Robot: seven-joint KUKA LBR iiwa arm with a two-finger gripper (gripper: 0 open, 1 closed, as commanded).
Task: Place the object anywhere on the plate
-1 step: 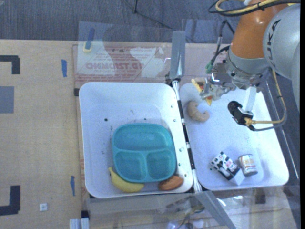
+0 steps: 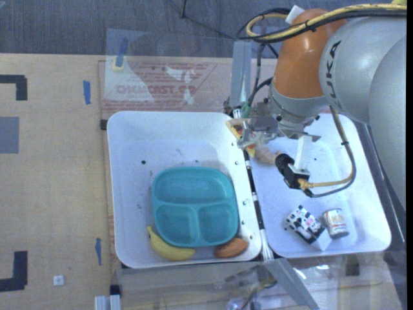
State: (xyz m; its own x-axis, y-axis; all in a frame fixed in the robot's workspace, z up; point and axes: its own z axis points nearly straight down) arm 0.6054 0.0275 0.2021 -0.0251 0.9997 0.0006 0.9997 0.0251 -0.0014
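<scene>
One plate (image 2: 193, 206), teal and three-sectioned, sits in the near half of the left bin (image 2: 129, 141), with a banana (image 2: 169, 248) and an orange piece (image 2: 231, 248) touching its near rim. I judge the object to be one of the two loose items in the right bin (image 2: 368, 199): a black-and-white box (image 2: 303, 224) and a small can (image 2: 335, 223), side by side near its near edge. My gripper (image 2: 248, 134) hangs at the far end of the divider between the bins; I cannot tell how its tips stand. So both items lie nearer and to the right of the gripper, while the plate lies nearer and left. The box's long axis runs diagonally.
</scene>
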